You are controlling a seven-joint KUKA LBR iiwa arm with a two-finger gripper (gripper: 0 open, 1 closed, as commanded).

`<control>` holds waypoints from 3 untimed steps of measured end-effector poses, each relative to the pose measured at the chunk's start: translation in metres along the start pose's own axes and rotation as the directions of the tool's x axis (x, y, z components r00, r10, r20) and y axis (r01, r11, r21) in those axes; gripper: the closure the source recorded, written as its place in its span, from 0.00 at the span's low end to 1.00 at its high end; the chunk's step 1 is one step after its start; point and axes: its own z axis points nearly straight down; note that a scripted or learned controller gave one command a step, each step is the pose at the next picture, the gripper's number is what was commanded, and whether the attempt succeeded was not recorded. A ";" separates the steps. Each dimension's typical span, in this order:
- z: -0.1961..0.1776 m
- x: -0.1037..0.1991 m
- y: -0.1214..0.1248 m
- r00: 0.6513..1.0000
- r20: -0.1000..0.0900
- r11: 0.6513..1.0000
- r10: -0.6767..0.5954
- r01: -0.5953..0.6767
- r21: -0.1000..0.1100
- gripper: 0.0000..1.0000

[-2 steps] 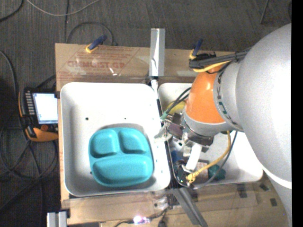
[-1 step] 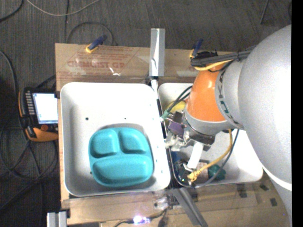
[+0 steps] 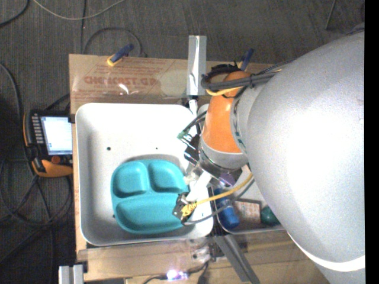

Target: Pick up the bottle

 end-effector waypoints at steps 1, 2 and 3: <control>-0.001 -0.076 0.060 0.975 -0.002 0.975 -0.223 0.223 -0.002 1.00; -0.001 -0.076 0.060 0.975 -0.002 0.975 -0.223 0.223 -0.002 0.00; -0.067 -0.091 0.077 0.981 -0.001 0.981 -0.196 0.196 -0.004 0.00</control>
